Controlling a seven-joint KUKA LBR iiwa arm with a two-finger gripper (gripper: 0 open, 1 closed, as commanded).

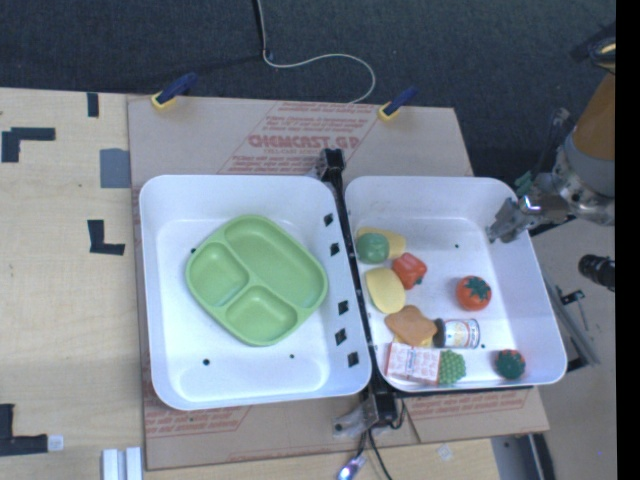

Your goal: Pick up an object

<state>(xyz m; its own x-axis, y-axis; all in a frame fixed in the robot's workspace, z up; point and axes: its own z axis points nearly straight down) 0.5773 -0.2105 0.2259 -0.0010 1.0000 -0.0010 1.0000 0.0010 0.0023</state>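
Grey gripper (503, 222) hangs over the right bin's (520, 268) upper right rim, grip state unclear; green tray (256, 280) fills the left bin (160, 268).

Desk (60, 298): pale wood top, dark tape marks at left. Cardboard sheet (290, 138) lies flat on it, held by two clamps with yellow-and-blue grips (173, 90) at its far edge. Two white bins, left bin (165, 368) and right bin (545, 318), sit touching, side by side, on the cardboard.
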